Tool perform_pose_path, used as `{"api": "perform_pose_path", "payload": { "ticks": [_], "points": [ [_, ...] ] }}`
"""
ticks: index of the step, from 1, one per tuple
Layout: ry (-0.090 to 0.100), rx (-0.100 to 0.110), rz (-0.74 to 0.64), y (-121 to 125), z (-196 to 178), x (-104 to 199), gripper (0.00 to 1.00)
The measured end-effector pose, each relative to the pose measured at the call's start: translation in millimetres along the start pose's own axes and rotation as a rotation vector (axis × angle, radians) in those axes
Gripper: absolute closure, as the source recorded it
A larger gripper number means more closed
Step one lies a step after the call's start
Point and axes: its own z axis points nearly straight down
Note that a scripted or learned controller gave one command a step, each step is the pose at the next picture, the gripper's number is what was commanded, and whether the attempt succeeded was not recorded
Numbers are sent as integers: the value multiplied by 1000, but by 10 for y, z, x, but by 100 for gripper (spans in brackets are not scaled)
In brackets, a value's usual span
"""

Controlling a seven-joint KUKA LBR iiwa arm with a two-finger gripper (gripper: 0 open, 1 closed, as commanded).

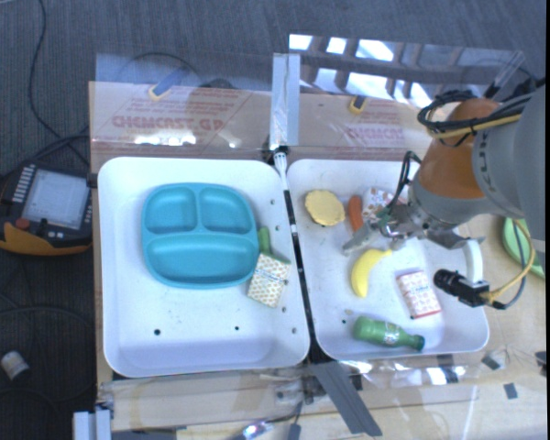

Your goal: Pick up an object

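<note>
The arm [495,154] hides the right bin's [330,337] far corner — the tool [378,232] too blurred to tell its state.

Robotics lab: grey carpet [165,16] strewn with cables [37,26], teach pendant [41,211] beside bench, clear plastic guards [192,117].

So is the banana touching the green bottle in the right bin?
Apart. The camera view shows bare white bin floor between the banana and the green bottle, which lies nearer the front wall.
</note>
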Motion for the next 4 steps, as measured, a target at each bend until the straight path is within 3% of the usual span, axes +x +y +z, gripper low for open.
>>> {"api": "perform_pose_path", "payload": {
  "ticks": [1,2,3,4],
  "points": [
    [-1,3,-57,-413,-213,89,0],
    [-11,-17,-110,-799,22,333,0],
    [-5,-12,-75,-144,30,97,0],
    [-10,-14,-274,-827,23,341,0]
  ]
}}
